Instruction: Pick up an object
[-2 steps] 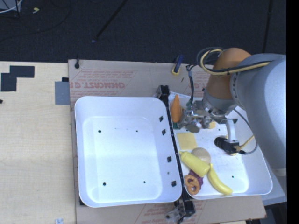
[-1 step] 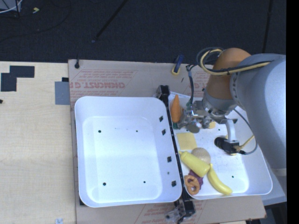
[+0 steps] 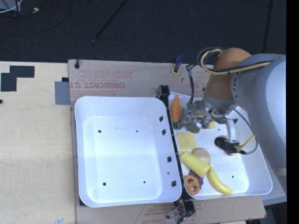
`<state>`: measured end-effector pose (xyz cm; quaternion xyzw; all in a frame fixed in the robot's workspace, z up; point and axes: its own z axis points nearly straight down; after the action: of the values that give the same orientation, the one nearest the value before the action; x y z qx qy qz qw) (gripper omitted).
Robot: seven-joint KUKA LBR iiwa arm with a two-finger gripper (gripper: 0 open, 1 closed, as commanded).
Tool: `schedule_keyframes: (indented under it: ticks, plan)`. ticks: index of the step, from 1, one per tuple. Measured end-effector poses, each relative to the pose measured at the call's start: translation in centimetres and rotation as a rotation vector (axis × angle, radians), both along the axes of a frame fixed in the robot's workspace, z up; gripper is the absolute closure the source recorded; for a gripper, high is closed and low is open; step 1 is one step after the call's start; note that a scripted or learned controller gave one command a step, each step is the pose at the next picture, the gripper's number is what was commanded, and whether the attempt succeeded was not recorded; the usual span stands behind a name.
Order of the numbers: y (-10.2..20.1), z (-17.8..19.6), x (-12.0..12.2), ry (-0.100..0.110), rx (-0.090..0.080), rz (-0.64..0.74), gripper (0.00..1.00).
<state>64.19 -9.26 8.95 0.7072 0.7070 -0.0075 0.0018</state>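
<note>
- The gripper (image 3: pixel 192 121) is seen low over the far left part of the right bin (image 3: pixel 254 174), close to the divider shared by the two bins. Its tip is lost in a blur of grey metal, so it cannot be told how wide it stands or whether anything is held in it.
- An orange carrot-shaped piece (image 3: pixel 175 110) is found just to the gripper's left, set against the divider wall. Its long axis is laid along the divider, from the far side of the bin toward the near side. The narrower end appears to be pointed toward the far side.
- Whether this piece is touched by the gripper cannot be made out.
- A flat yellow square (image 3: pixel 187 141) is laid on the bin floor just on the near side of the gripper, and its far edge is partly covered by it.
- A yellow bottle (image 3: pixel 192 162) is laid on its side nearer the camera. Its long axis is slanted, with the small end pointed toward the divider. Its other end is met by a dark purple piece (image 3: pixel 202 173) whose shape is hard to read.
- A beige round thing (image 3: pixel 202 153) is partly hidden behind the bottle.
- A banana (image 3: pixel 218 182) is laid on much the same slant, its tip pointed toward the near right corner.
- A small orange ring (image 3: pixel 191 183) is seen by the divider, too small to identify.
- The bin's far right corner is covered by the grey arm (image 3: pixel 264 97).
- The left bin (image 3: pixel 121 148) is set just beside it.
</note>
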Motion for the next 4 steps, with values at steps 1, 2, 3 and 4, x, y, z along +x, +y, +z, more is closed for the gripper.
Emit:
schedule_keyframes:
  ticks: [1, 2, 3, 4]
  plan:
    - [0.05, 0.02, 0.0, -0.001, -0.002, 0.003, 0.0]
    - [0.08, 0.02, 0.0, -0.001, -0.002, 0.003, 0.0]
    - [0.06, 0.02, 0.0, -0.001, -0.002, 0.003, 0.0]
    - [0.11, 0.03, 0.0, -0.001, -0.003, 0.005, 0.0]
